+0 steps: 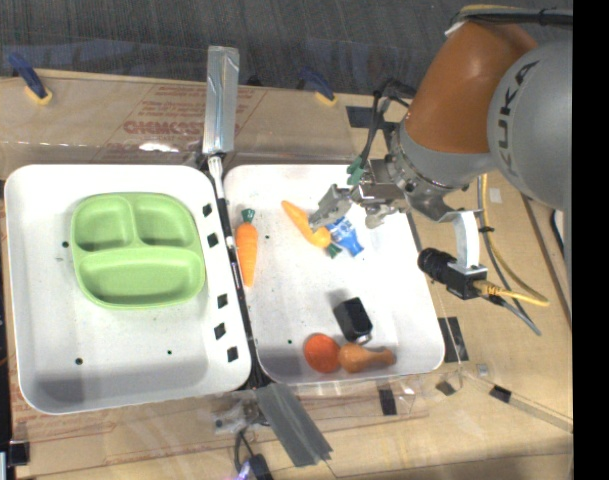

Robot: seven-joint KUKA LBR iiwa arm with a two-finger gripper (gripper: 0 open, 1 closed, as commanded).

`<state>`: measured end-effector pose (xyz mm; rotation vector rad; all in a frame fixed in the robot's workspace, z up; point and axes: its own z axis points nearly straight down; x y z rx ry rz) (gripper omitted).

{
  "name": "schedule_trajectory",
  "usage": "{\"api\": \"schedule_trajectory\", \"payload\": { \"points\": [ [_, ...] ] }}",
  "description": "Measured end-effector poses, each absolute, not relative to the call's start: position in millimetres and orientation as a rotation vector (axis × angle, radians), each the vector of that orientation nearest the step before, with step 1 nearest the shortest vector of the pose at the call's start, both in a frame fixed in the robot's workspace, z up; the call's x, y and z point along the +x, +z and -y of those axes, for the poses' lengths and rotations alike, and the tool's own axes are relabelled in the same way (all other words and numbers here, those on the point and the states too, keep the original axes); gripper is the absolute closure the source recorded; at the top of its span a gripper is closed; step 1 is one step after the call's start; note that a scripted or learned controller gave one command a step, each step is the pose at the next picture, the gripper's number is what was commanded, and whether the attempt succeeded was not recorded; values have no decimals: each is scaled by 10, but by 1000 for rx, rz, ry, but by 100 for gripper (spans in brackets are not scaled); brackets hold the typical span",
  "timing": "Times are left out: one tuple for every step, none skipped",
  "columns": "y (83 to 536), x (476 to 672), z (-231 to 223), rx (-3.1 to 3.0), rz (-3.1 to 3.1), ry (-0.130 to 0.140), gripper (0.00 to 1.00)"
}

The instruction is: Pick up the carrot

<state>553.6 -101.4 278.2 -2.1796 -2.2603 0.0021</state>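
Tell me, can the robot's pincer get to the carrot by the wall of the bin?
Probably yes. The carrot lies bare along the left wall of the right bin, nothing on top of it. The pincer hangs over the same bin, off to the carrot's right. The wall close beside it might crowd the grab.

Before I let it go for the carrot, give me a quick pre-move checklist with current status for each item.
1. Target located: the orange carrot with a green top lies in the right white bin, along its left wall. Ok.
2. Gripper over the target: it hangs over the small orange wedge and blue wrapper, well right of the carrot. Not ok.
3. Carrot free of neighbours: nothing touches it but the wall. Ok.
4. Room for the fingers on the wall side: cannot tell.
5. Gripper holding nothing: cannot tell.
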Motion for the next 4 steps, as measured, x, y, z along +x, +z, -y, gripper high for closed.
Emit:
{"api": "schedule_trajectory", "payload": {
  "points": [
    [2071, 5929, 1493, -2205, 2231, 8, 0],
    [948, 6403, 1616, -2148, 2298, -1, 0],
    [1473, 6492, 1723, -2243, 2200, 1, 0],
    [1250, 6449, 1746, -2327, 2104, 4, 0]
  ]
}}
